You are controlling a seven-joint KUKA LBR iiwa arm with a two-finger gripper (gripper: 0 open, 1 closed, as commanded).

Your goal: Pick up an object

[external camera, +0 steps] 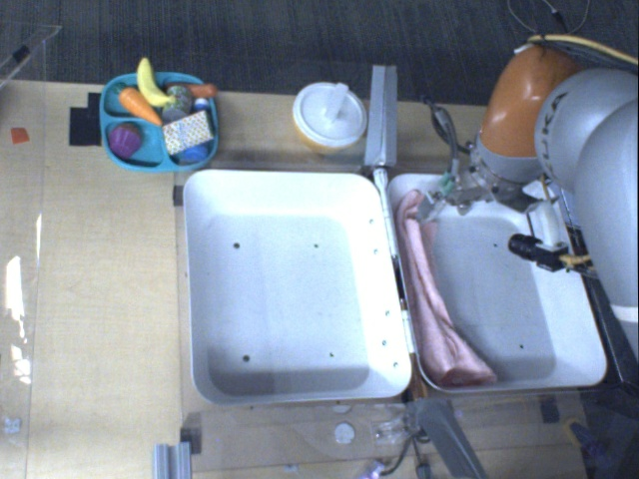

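A long pink cloth [431, 297] lies bunched along the left wall of the right bin [559, 362], running from the far corner down to the near edge. My gripper [442, 196] hangs at the far left corner of that bin, right at the cloth's upper end [411, 211]. The grey arm with its orange band [524, 98] comes in from the right and covers the bin's far right part. Whether the gripper touches the cloth is unclear.
The left bin [290, 367] sits beside the right one, with a metal divider post [379, 118] behind the gap. A white lidded cup [329, 116] and a blue tray of toy food [160, 120] stand on the bench behind the left bin.
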